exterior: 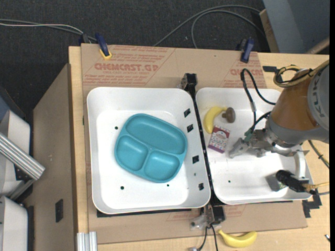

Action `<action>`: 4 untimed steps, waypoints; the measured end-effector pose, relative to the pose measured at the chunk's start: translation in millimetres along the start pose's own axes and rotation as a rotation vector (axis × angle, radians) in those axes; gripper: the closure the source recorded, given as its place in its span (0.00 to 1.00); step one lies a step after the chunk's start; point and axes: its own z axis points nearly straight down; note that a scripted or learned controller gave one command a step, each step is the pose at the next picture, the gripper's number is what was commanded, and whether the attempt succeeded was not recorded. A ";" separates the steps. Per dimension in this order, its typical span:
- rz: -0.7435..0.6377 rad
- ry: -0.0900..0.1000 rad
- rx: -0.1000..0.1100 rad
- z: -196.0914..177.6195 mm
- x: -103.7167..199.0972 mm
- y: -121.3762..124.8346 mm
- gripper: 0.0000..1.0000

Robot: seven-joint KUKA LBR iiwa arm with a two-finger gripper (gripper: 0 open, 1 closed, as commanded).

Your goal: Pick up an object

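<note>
In the right bin [246,190] lie a yellow banana [211,118], a small brown lump [228,115] beside it, and a small pink and white box [219,138] by the left wall. My gripper [236,148] hangs low over the bin's middle, just right of the box and apart from it. It stands open with nothing between its fingers. The grey arm with its orange band [293,106] comes in from the right.
The left bin [99,140] holds a teal divided plate [151,147]. A second banana [239,238] lies on the bench in front of the bins. Black cables [251,95] run over the right bin's back edge.
</note>
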 end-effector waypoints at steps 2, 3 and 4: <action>-0.001 -0.004 -0.011 -60.9 -5.3 8.6 1.00; -0.001 -0.004 -0.011 -123.8 -7.2 4.6 1.00; -0.001 -0.005 -0.011 -176.6 -16.8 1.5 1.00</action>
